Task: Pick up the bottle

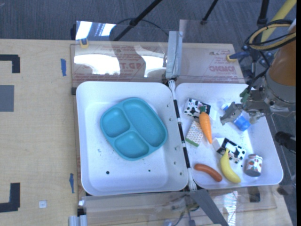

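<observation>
A small blue bottle (pixel 242 123) shows in the right bin (pixel 273 147), near its upper right. My gripper (pixel 241 115) hangs directly over it, coming in from the right edge on the grey arm with the orange band (pixel 287 69). The gripper body covers the bottle's upper part, so only a blue piece shows beneath it. Whether the bottle rests on the bin floor or is raised is not clear from this angle.
The right bin also holds an orange carrot (pixel 205 126), two cow-patterned pieces (pixel 195 108) (pixel 233 149), a banana (pixel 228 166), a sausage (pixel 208 172) and a small can (pixel 253 165). A teal divided plate (pixel 134 127) lies in the left bin (pixel 89 149).
</observation>
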Action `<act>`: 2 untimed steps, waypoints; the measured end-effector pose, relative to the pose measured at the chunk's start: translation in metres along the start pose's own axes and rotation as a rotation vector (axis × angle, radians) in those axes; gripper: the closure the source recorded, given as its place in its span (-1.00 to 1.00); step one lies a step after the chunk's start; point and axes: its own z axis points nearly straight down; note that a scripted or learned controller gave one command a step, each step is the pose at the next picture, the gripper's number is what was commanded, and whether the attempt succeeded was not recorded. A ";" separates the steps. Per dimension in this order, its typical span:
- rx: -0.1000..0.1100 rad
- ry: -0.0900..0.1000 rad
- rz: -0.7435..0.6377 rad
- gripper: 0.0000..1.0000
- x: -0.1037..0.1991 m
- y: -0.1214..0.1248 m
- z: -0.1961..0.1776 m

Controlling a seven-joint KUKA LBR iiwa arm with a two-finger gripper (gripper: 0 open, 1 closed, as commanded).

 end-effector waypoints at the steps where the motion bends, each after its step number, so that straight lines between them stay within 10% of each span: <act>1: -0.002 0.000 -0.134 -1.00 -0.066 -0.010 0.065; 2: -0.006 -0.002 -0.156 -1.00 -0.120 0.068 0.080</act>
